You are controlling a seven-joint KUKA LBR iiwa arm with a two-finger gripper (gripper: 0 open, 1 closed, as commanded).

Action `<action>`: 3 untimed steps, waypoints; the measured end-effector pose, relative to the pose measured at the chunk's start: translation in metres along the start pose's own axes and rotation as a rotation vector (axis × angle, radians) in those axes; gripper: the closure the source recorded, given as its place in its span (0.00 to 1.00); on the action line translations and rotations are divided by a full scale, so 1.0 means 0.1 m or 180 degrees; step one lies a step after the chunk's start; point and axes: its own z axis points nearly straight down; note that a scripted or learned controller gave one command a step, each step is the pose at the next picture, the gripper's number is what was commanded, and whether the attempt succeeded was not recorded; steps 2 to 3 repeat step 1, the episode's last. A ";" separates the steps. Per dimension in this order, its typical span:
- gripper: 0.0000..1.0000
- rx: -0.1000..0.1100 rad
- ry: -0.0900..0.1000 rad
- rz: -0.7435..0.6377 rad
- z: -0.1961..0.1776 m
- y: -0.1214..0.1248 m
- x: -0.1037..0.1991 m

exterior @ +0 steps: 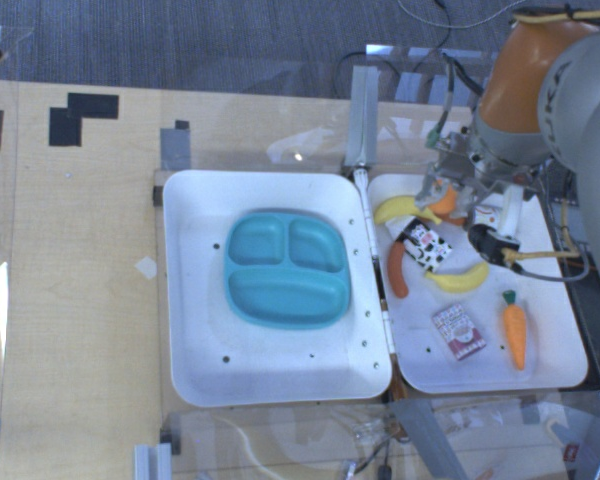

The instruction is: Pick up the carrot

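Pale wooden bench (70, 298) carries two white bins. Left bin (195, 348) holds a blue divided plate (285, 270). Right bin (555, 353) holds a sausage (397, 268), two bananas (458, 278), a small card (458, 330) and the carrot (516, 333) near its right front corner. At the bin's back, the gripper (446, 196) seems clenched on an orange object (445, 202).

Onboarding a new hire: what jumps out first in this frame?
The blue divided plate fills the middle of the left bin. The right bin is crowded: the carrot lies near its right edge, two bananas and a sausage further left. The arm looms over the far end.
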 end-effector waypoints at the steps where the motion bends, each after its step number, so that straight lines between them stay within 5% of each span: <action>1: 1.00 -0.0002 -0.0002 -0.0887 0.07 0.32 0.38; 3: 1.00 -0.0002 -0.0002 -0.0887 0.07 0.32 0.38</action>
